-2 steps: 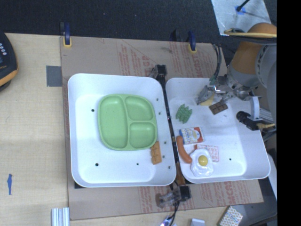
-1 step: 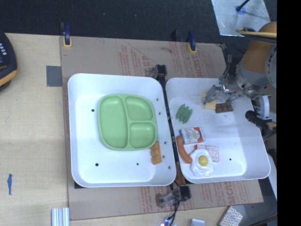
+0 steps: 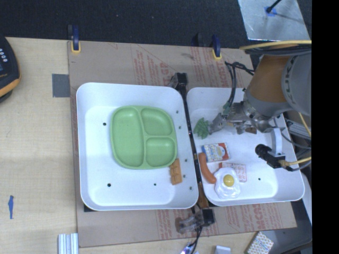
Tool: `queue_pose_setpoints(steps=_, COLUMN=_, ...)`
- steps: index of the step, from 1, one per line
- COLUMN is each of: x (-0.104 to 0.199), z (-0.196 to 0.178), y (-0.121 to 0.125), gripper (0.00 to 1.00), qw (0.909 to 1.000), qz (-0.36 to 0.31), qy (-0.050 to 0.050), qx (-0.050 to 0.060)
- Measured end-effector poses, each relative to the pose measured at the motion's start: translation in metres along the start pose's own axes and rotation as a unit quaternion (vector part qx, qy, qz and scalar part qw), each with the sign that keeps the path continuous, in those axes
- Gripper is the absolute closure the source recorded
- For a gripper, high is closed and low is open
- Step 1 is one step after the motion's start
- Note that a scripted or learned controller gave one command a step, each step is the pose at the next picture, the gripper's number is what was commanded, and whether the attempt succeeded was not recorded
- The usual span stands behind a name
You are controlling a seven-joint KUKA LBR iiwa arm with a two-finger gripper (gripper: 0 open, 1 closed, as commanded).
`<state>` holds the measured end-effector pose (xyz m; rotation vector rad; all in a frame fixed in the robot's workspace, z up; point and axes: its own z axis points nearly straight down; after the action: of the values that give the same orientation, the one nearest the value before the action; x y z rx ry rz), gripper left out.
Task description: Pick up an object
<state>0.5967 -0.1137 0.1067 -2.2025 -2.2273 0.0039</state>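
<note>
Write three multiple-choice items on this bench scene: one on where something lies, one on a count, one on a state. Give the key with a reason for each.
1. Where does the fried egg lie?
A. On the green plate
B. In the right bin, near its front edge
C. On the bench outside the bins

2. How many compartments has the green plate?
A. Two
B. Three
C. Five

3. What is the state of the green plate's compartments?
A. All bare
B. One holds the hot dog
C. One holds the broccoli

Key: 1 B, the egg sits on the right bin floor beside the hot dog. 2 B, one long section and two smaller ones. 3 A, the broccoli and hot dog are in the right bin.
</note>
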Motion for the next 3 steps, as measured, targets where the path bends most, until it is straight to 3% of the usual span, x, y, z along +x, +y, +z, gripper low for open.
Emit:
queue_pose_setpoints(steps=1, x=-0.053, z=0.013, y=0.062, gripper=0.00, qw=1.0000, qz=0.003, qy=-0.004, qx=-0.006)
queue_pose_setpoints(steps=2, x=-0.036, z=0.014, y=0.059, gripper=0.00, qw=1.0000, qz=0.003, qy=-0.002, qx=-0.002)
queue_pose_setpoints(steps=3, x=-0.065, z=0.013, y=0.059, gripper=0.00, qw=1.0000, qz=0.004, qy=-0.003, qx=-0.004)
